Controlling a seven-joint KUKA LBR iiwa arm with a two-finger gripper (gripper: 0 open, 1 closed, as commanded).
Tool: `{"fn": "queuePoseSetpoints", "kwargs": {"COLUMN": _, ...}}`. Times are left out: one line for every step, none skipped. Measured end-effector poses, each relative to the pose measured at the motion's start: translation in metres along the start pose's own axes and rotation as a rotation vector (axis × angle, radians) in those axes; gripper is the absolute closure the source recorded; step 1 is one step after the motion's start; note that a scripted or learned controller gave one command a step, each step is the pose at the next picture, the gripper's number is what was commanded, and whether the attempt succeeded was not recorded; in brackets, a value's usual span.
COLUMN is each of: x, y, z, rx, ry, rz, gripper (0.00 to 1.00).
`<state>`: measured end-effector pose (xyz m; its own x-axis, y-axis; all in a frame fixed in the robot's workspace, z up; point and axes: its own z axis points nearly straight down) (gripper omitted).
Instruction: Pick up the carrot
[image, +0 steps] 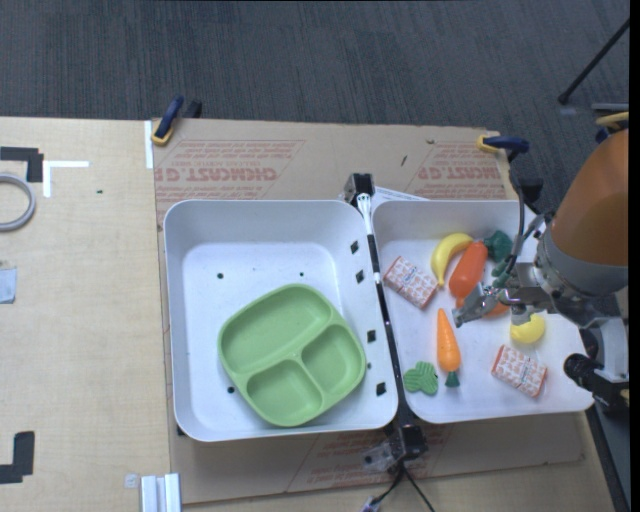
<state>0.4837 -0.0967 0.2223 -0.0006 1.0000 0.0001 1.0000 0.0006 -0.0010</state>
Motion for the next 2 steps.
{"fn": "queuePoseSetpoints", "kwargs": {"x": -0.021, "y": 0.0338, "z": 0.1303, "rx": 0.001, "ry": 0.001, "rz": 0.303, "gripper": 0.0}}
{"fn": "queuePoseSetpoints", "kwargs": {"x": -0.0211, "y": 0.0344, "z": 0.1208, "rx": 0.001, "ry": 0.001, "rz": 0.305, "gripper": 1.0}}
